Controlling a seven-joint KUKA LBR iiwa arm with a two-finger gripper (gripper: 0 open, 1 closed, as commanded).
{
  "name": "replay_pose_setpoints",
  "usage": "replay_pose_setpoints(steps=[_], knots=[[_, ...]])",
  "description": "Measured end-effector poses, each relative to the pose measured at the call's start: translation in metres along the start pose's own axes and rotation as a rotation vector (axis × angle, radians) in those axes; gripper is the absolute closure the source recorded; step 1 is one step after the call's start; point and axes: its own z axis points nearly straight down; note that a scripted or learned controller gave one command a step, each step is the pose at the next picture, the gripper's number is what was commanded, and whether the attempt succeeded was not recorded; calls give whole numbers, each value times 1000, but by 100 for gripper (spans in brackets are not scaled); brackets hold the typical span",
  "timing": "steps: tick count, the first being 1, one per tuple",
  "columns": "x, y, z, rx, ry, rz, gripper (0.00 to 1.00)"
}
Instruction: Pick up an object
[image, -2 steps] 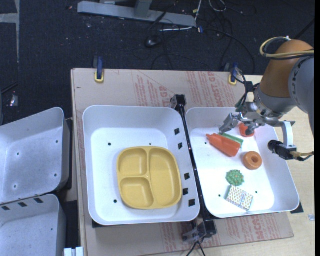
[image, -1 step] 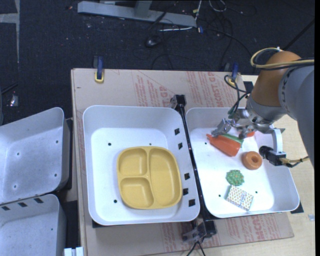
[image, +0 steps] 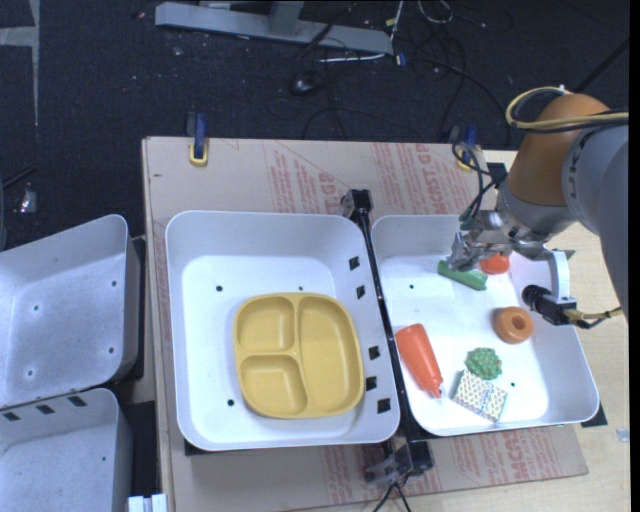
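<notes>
- We see the gripper (image: 470, 250) low in the far part of the right bin (image: 570, 405), directly over a flat green piece (image: 463, 273) near the bin's back wall
- Whether its fingers are apart or closed we cannot tell: they are small and dark against the green piece, and nothing shows plainly between them
- A small red-orange object (image: 495, 264) lies just beside the green piece, on its right, close enough to get in the way of a finger
- We judge the green piece to be light, thin and fairly stiff; lying flat on the bin floor, it offers little height, so the best hold looks to be across its narrow width
- Its smooth surface may slip, and a thin edge can tip out of a shallow pinch
- Elsewhere in this bin we see an orange bottle-shaped item (image: 420, 358) near the divider, a round orange ring (image: 513, 324), a green bumpy lump (image: 484, 362) and a patterned packet (image: 481, 397) touching that lump
- The left bin (image: 190, 300) holds a yellow divided tray (image: 298, 353), well apart from the gripper
- We judge the pick not yet made, since the green piece rests on the floor
</notes>
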Motion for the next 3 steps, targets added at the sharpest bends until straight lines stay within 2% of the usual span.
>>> replay_pose_setpoints(steps=[1,2,3], knots=[[-4,9,-46,18,1,-1,100],[-8,14,-110,17,1,-1,100],[-9,16,-152,19,2,-1,100]])
